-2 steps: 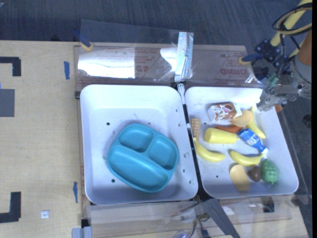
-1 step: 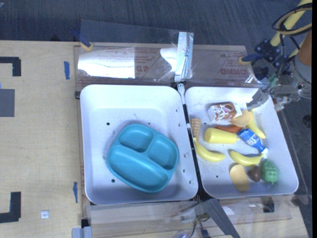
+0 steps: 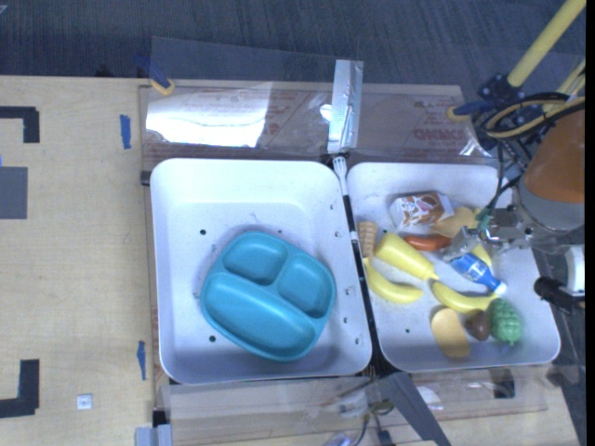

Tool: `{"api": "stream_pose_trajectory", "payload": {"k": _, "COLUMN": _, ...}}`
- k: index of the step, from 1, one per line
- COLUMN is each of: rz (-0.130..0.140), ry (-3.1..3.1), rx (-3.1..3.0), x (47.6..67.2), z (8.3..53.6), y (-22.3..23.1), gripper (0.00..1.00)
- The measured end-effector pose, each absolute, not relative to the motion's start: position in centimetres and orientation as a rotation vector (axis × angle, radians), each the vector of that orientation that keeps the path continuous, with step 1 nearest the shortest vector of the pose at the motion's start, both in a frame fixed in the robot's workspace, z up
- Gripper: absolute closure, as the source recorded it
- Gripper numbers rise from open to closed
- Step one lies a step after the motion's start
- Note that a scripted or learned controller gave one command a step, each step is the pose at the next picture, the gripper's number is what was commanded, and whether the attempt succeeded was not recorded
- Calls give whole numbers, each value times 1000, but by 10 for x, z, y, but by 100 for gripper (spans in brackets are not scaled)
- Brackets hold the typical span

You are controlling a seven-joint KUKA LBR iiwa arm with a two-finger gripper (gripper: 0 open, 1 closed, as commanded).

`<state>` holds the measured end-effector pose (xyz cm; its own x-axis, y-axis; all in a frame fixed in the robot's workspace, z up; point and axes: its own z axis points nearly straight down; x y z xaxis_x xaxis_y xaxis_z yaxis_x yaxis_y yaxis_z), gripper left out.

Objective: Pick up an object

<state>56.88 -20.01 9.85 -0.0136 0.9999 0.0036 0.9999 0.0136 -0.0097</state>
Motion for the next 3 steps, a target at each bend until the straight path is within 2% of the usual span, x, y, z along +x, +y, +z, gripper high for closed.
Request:
{"api": "stream_pose_trajectory", "payload": {"k": 1, "rz": -4, "ry": -2239, "rx": -2210, "x": 573, "z": 115, "y": -201, "gripper": 100}}
{"api": "stream_pose_trajectory", "payload": {"k": 2, "rz": -3, "ry": -2389, "rx": -2054, "x": 513, "z": 88, "y": -226, "gripper": 100}}
{"api": "stream_pose_trajectory", "payload": {"k": 3, "rz": -5, "ry": -2625, "rx": -1742, "x": 482, "z": 89, "y": -168, "gripper": 100}}
